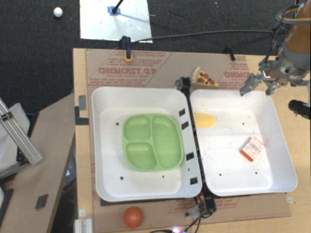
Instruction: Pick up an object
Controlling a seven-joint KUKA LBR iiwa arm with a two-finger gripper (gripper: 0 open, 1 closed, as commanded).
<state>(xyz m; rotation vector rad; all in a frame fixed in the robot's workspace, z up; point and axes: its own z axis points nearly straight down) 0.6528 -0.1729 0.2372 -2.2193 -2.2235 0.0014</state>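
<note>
One camera hangs above the bench (160, 64) and looks down at a slant, from far enough off to take in both white bins side by side. The gripper (257, 84) sits near the upper right of the view, at the far edge of the right bin (284, 144). The left bin (104, 144) lies well off to the gripper's left, and the near bench edge runs along the bottom.

a small white ball (58, 12) lies on the dark floor at eleven o'clock. a pale sheet (114, 13) lies at twelve, with what may be blue tape (115, 10). a slanted aluminium rail (19, 137) stands at nine.
</note>
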